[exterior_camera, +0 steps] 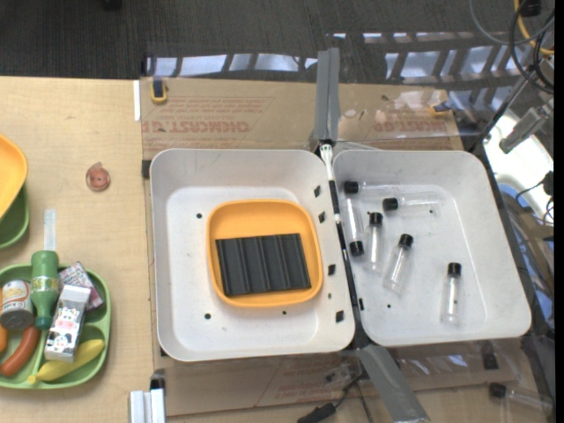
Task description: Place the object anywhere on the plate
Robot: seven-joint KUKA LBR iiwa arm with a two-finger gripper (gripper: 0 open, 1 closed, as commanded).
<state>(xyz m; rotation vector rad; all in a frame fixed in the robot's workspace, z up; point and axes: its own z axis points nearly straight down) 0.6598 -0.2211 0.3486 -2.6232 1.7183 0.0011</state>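
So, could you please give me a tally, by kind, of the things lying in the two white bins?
Orange plate: 1
Dark grey ribbed block, lying on the plate: 1
Clear vials with black caps, in the right bin: 6, going by the caps
Total: 8

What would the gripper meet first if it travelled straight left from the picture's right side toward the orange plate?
Probably the right bin at its rim, then the glass vials lying inside it; the travel height above the bench is unclear.
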